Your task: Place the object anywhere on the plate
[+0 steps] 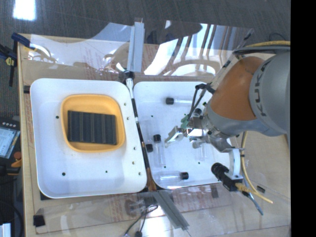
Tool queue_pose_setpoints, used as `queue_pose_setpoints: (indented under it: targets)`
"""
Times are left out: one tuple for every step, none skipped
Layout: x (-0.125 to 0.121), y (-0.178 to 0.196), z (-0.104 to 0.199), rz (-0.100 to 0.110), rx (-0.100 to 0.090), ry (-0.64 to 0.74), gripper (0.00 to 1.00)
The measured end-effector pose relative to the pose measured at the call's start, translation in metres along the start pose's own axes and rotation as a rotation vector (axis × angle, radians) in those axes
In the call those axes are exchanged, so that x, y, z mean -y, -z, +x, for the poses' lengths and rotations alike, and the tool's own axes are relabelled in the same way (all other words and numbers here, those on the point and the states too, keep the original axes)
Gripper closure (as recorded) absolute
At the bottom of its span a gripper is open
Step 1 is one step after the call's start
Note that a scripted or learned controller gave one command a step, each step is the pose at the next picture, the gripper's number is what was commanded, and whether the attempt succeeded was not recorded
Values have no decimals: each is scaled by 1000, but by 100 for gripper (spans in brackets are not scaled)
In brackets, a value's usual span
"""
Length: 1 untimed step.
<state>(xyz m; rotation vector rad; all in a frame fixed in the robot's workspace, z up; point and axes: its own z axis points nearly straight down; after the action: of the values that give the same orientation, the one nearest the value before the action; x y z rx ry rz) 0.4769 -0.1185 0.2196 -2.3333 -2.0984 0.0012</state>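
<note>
- Two shallow white bins sit side by side on the desk (269,167): the left white bin (44,132) and the right white bin (153,95), touching along their inner walls
- One rounded yellow plastic plate (91,102) lies in the left white bin, with one dark ridged rectangular panel (94,127) in its middle; nothing else rests on the plate
- Three small clear tubes with black caps lie in the right white bin, as far as I can count: the upper tube (169,101) near the far wall, the middle tube (157,138) close to the inner wall, and the lower tube (183,175) by the near wall
- More tubes may lie under the arm; that part is hidden
- One grey arm with an orange band (247,98) reaches over the right white bin, and its pincer (180,132) is low among the tubes, nearest the middle tube
- Whether the pincer is released or clenched I cannot tell, and no tube can be seen in its hold
- Judged from this, the step in hand is the pick: the task's thing is in the right white bin, well apart from the plate
- The next move calls for a sure hold on one tube, a lift clear of the bin walls, then a carry leftward to above the plate for a low release
- Such slim round tubes would likely roll or slip, so the ridged panel may help steady one
</note>
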Motion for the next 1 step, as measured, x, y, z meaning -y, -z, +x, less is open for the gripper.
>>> queue_pose_setpoints:
  targets:
    - [0,-1,0,2,0,0,0]
